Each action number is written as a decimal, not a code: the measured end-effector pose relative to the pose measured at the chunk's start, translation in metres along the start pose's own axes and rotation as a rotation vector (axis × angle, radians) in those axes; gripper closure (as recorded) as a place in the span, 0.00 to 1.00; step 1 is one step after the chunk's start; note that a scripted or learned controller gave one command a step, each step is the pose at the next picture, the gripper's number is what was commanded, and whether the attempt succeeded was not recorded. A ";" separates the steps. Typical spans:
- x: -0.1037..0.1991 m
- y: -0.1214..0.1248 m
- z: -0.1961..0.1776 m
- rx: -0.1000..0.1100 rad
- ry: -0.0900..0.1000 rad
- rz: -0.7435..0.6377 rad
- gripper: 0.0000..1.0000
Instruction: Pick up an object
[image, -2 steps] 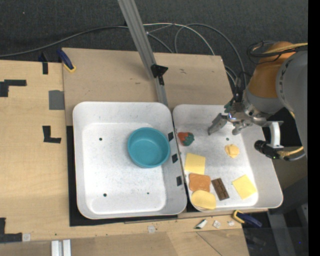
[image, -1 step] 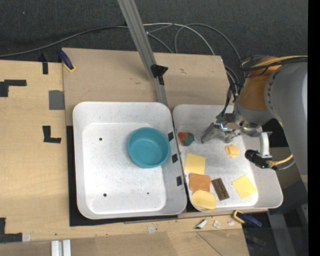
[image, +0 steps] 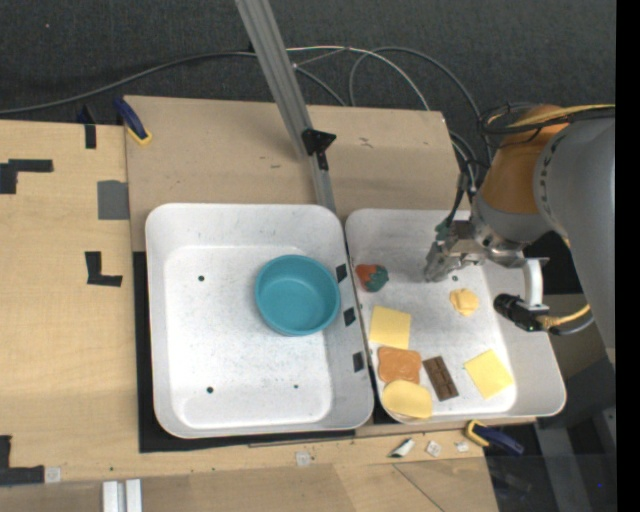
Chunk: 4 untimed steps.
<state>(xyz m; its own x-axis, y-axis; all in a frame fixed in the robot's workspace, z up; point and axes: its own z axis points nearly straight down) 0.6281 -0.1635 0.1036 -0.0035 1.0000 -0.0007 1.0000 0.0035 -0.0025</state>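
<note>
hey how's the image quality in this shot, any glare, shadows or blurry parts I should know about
Camera view: lighting is even and soft, with no harsh glare on the white bins; the blue bowl casts only a faint shadow; the small items in the right bin look a bit soft; the hand is dark and low in detail.

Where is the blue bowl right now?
The blue bowl sits in the left bin, near that bin's right wall, apart from the food pieces.
</note>
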 end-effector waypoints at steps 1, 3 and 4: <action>-0.001 0.011 -0.051 -0.007 -0.001 0.002 1.00; -0.001 0.020 -0.117 -0.002 0.001 0.002 1.00; 0.051 -0.007 -0.126 -0.001 0.002 -0.002 1.00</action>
<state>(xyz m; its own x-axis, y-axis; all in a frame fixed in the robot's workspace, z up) 0.6216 -0.1123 0.2296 -0.0050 1.0000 0.0013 1.0000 0.0050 -0.0012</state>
